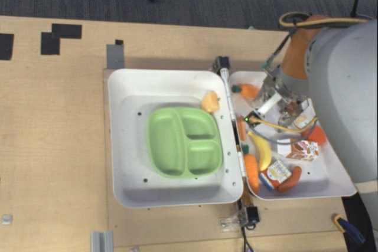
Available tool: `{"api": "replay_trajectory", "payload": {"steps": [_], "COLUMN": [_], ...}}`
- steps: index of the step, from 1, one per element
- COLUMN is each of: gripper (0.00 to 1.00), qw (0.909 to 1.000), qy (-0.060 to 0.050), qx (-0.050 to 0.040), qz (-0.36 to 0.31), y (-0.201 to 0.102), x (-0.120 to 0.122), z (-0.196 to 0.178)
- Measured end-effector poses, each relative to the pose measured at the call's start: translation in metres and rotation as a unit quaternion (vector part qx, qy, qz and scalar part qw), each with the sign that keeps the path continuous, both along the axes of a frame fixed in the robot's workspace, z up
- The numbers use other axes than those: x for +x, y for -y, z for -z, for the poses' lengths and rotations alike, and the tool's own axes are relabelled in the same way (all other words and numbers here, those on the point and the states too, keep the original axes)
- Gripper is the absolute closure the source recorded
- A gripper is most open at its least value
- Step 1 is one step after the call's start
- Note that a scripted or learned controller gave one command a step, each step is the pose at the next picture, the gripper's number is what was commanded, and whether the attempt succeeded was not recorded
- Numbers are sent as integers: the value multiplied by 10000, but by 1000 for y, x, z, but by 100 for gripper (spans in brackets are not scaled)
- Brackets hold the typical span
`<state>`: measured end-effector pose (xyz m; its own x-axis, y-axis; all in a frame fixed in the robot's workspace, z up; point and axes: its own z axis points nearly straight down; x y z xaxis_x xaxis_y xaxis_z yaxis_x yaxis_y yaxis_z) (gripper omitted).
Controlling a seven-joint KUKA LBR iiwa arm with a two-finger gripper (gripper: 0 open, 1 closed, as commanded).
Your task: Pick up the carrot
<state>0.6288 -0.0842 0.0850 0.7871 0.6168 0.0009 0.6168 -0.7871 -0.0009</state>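
I hang over the right bin (331,186), near its far edge, since the carrot (251,169) lies there; my jaws' state I cannot tell.

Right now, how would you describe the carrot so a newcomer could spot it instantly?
In the cluttered right bin, go to the corner at the view's top, beside the divider between bins. The carrot lies there: small, orange, with a green tip, unlike the plain orange piece below the banana.
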Motion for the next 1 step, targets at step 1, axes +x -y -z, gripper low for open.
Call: {"api": "replay_trajectory", "payload": {"steps": [1], "gripper": [0], "qw": [9728], "qy": [33], "qx": [-19], "qz": [-2317], "y": [0], "x": [-81], "z": [-2]}}
